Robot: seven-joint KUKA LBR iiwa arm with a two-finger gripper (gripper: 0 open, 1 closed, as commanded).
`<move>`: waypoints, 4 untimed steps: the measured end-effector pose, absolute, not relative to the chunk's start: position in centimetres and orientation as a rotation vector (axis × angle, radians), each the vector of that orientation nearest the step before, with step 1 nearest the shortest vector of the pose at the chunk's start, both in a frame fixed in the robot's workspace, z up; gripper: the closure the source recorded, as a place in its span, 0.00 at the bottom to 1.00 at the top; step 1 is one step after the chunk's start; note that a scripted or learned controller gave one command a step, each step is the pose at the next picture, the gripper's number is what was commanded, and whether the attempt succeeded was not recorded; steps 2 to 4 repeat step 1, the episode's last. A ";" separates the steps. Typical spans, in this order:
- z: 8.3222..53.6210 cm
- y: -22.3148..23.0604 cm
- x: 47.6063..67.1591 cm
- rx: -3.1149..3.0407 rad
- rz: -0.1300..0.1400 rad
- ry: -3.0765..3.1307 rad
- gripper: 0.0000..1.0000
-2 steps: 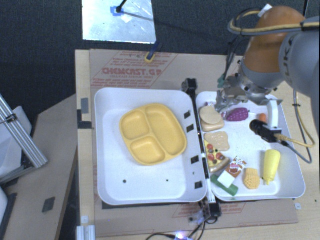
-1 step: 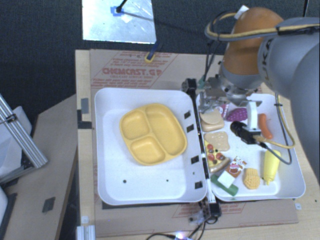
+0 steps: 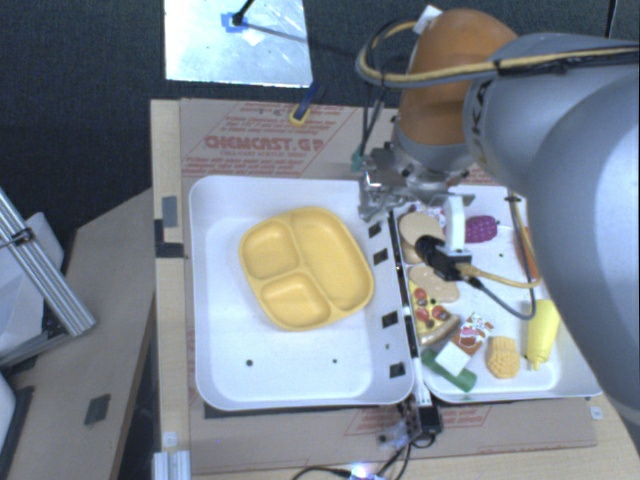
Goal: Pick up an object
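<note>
Two bins [image 3: 215,368] lie beside each other; a yellow tray [image 3: 305,266] fills the left. Beyond the tray's far right corner hovers the gripper [image 3: 385,196]; finger state indiscernible.

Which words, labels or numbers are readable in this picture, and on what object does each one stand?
"QUICKCAST" or similar, then blurred characters: red print on the cardboard behind the left bin.
Red print on the cardboard's front edge: too blurred to read.
Small red and white packet in the right bin: any print too small to read.
Nothing readable on the yellow tray.
</note>
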State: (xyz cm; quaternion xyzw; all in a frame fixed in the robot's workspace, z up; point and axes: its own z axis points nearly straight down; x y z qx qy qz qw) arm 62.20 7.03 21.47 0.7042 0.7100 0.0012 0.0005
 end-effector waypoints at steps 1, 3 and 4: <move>22.0 8.2 61.6 2.215 0.002 2.228 1.00; 22.0 8.2 61.6 2.215 0.002 2.228 1.00; 22.0 8.2 61.6 2.215 0.002 2.228 1.00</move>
